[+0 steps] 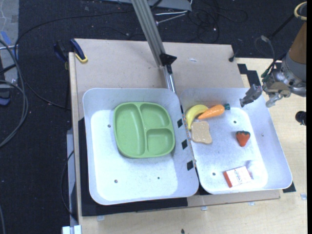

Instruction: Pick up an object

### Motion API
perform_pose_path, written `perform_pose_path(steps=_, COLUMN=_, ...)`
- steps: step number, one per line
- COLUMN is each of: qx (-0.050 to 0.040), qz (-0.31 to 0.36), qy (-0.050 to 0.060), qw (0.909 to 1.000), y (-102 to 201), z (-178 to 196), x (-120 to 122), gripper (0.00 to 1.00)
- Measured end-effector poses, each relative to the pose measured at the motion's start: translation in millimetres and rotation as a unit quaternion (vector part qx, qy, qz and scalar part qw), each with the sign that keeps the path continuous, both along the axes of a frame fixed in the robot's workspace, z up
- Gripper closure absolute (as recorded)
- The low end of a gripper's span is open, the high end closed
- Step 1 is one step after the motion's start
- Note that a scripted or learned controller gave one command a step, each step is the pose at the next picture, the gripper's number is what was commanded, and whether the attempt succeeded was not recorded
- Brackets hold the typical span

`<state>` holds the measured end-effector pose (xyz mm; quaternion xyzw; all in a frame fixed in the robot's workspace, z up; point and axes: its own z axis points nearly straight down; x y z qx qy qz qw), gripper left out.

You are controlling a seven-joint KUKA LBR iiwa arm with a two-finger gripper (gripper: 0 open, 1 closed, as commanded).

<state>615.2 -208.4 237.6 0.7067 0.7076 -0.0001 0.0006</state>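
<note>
In the camera view, we are looking down on the worktop (204, 57), which is carrying two white bins side by side. We are taking the green divided plate (145, 129) as our landmark; it is lying in the left bin (97, 179).

Just to the right of the plate, in the right bin (273, 145), a banana (194, 113) is touching a carrot (212, 112), and a slice of bread (201, 132) is resting just below them. Further right of the plate, a strawberry (243, 138) is lying alone. Below the strawberry, near the front edge of that bin, a small red and white box (238, 176) is lying flat.

The tool (262, 97) is hanging far to the right of the plate, over the upper right corner of the right bin, well apart from every object. Its two fingers are standing apart, so it is open and gripping nothing.
</note>
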Motion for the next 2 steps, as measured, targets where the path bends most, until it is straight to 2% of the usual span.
perform_pose_path(steps=1, qx=0.0007, qz=0.0, qy=0.002, qw=1.0, y=7, z=-46, x=-4, gripper=0.0)
perform_pose_path(steps=2, qx=0.0003, qz=-0.001, qy=0.002, qw=1.0, y=0, z=-93, x=-3, gripper=0.0)
